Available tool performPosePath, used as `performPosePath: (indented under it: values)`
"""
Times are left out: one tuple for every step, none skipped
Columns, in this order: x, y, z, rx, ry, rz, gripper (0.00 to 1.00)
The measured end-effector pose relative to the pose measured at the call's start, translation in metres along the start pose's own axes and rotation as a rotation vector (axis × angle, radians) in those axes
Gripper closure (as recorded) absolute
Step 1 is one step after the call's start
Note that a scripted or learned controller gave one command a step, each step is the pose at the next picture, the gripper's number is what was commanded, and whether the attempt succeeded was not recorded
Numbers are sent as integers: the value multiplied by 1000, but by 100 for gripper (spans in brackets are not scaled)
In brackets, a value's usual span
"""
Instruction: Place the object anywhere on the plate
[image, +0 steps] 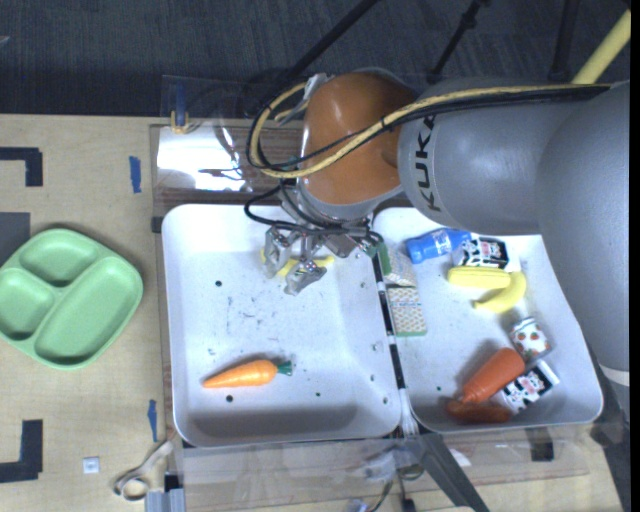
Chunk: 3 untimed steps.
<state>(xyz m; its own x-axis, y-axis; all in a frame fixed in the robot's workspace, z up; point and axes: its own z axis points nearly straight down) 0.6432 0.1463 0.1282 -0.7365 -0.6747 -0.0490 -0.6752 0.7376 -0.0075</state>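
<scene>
I see the left bin (200, 400) holding a carrot (242, 375) near its front wall, with open floor around it. The right bin (570, 300) holds a banana (492, 286), a blue bottle (436, 245) and other small items. The green plate (65, 298) sits on the bench, left of both bins. My gripper (297, 262) is clenched on a small yellow object (290, 266) near the left bin's back wall.

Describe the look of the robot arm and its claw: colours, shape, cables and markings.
The arm is thick, rounded and grey, with dark KUKA lettering on its side. Above the wrist sits a glossy orange band. Yellow and black cables loop loosely around that band. The claw is small, bare grey metal with thin wires running to it.
</scene>
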Motion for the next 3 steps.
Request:
performPosePath:
  values:
    - [0, 0, 0, 0, 0, 0, 0]
    - [-3, -1, -12, 2, -11, 4, 100]
    - [-3, -1, -12, 1, -11, 4, 0]
